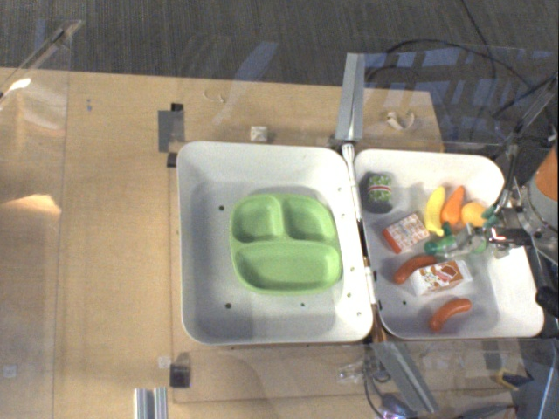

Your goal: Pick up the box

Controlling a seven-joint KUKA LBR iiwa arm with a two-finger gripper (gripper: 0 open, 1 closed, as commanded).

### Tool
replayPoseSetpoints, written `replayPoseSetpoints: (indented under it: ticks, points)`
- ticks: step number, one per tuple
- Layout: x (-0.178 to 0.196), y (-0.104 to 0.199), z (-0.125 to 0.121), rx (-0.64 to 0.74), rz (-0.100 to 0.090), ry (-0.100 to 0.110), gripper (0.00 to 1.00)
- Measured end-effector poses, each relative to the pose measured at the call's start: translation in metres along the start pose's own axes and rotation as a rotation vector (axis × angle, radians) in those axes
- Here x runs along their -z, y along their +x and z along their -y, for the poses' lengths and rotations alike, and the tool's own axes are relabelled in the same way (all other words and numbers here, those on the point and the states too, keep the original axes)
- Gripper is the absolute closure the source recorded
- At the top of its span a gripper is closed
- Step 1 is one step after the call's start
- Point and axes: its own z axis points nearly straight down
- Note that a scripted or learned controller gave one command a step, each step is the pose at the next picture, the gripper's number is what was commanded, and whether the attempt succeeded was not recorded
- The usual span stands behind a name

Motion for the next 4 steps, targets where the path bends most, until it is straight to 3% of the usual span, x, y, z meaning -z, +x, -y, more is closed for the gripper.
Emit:
replayPoseSetpoints:
  ticks: [1, 2, 3, 4]
  points:
    - [-0.101, 0.053, -0.052, -0.153, -0.001, 0.003, 0.0]
    - [-0.122, 0.053, -0.116, -0.36, 0.0, 0.002, 0.0]
    - [-0.11, 0.054, -0.119, -0.352, 0.002, -0.009, 1.0]
    - [-0.029, 0.111, -0.153, -0.351, 0.0, 0.0, 1.0]
